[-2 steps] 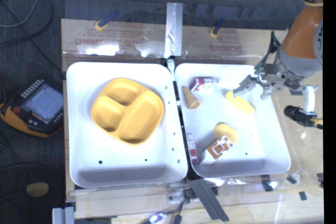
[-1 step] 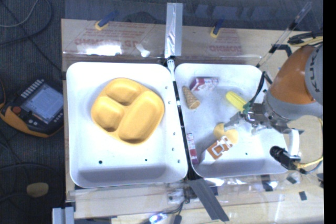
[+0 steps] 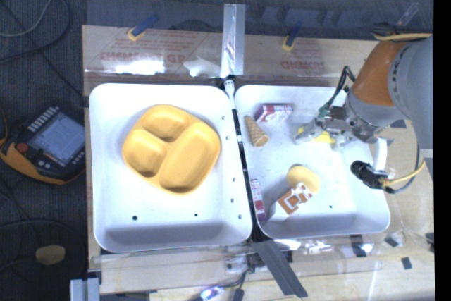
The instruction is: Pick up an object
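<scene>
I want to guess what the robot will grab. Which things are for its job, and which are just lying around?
For the job:
pincer
red and white packet
cone
yellow ball
orange and white toy
big yellow tray

Just lying about:
handheld controller
blue clips
floor cables

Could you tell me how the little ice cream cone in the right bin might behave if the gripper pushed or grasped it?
The cone lies on its side, so a push would probably roll it in an arc. Its tapered shape may slip out of a two-finger pinch. It looks small and probably light.
</scene>
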Controlling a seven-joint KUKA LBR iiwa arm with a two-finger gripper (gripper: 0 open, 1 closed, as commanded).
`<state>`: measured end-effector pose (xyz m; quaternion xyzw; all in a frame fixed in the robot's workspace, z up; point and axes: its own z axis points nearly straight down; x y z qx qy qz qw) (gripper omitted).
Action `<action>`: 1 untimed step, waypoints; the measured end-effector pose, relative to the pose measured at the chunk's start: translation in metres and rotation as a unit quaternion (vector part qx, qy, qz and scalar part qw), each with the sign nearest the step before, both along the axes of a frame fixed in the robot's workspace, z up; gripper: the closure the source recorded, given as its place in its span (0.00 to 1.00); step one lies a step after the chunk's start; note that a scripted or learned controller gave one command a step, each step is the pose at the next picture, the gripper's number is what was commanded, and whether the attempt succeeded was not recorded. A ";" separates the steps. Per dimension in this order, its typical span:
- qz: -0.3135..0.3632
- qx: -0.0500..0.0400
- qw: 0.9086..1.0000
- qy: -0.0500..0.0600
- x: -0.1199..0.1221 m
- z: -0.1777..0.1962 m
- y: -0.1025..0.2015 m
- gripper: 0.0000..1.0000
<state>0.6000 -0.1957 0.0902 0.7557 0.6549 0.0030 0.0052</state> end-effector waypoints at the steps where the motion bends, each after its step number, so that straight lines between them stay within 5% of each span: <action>1: 0.022 0.000 1.000 0.000 -0.058 0.001 0.051 0.00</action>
